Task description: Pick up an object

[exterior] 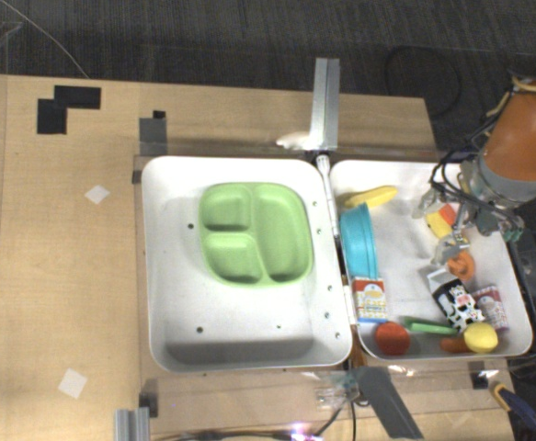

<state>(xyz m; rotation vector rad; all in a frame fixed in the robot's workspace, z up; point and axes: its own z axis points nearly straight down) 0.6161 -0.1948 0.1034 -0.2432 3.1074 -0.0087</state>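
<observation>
The right bin (pixel 405 246) holds several small things: a yellow banana-shaped toy (pixel 370 196), a blue plate (pixel 359 242) standing on edge by the divider, a small carton (pixel 370 299), a red tomato (pixel 393 336), a green stick (pixel 433 326), a yellow lemon (pixel 481 338), a black-and-white cow toy (pixel 459 303), a pink packet (pixel 491 303) and an orange toy (pixel 461 265). My gripper (pixel 455 234) hangs low over the bin's right half, just above the orange toy and beside a yellow-orange piece (pixel 442 220). The wrist and cables hide its tips.
The left bin (pixel 171 320) carries a green divided tray (pixel 254 232). A metal post (pixel 326 104) stands behind the wall between the bins. The arm's orange band (pixel 525 136) overhangs the right bin's far right corner.
</observation>
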